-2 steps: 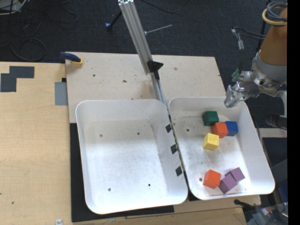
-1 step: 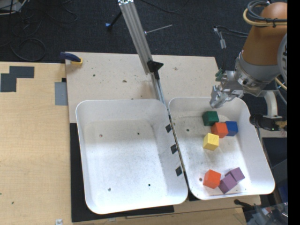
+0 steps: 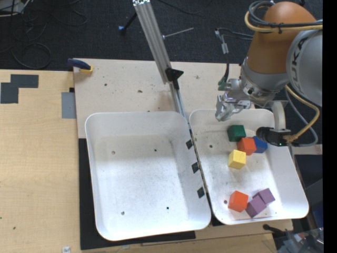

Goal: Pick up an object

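The right bin (image 3: 284, 186) holds several small blocks. A green block (image 3: 236, 132) lies at the back, with an orange block (image 3: 246, 145) and a blue block (image 3: 259, 144) beside it. A yellow block (image 3: 237, 159) sits mid-bin. Near the front lie another orange block (image 3: 238, 201) and two purple blocks (image 3: 260, 201). My gripper (image 3: 225, 113) hangs above the bin's back left corner, up and to the left of the green block. Nothing shows between its fingers.
The left bin (image 3: 142, 175) lies beside the right one, with black clips (image 3: 195, 166) along the shared wall. A slanted metal pole (image 3: 158, 51) rises behind the bins. A blue and yellow clamp (image 3: 80, 65) sits at the bench's back left.
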`<control>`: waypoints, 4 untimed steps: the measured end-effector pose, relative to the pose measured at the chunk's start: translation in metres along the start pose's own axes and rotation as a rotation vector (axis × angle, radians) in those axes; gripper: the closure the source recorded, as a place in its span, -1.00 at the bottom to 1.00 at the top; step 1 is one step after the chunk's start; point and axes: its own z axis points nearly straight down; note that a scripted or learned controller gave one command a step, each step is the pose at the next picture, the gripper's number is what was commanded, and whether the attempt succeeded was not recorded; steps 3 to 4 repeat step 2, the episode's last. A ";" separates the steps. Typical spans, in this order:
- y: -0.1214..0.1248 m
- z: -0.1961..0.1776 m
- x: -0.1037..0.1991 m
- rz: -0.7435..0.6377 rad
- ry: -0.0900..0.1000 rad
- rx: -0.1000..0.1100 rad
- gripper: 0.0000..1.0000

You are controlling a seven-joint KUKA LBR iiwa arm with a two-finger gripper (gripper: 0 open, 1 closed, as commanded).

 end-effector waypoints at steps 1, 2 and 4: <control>-0.006 0.020 0.056 -0.001 0.000 0.001 1.00; -0.003 0.019 0.106 -0.001 -0.001 -0.003 1.00; -0.003 0.019 0.106 -0.001 -0.001 -0.003 1.00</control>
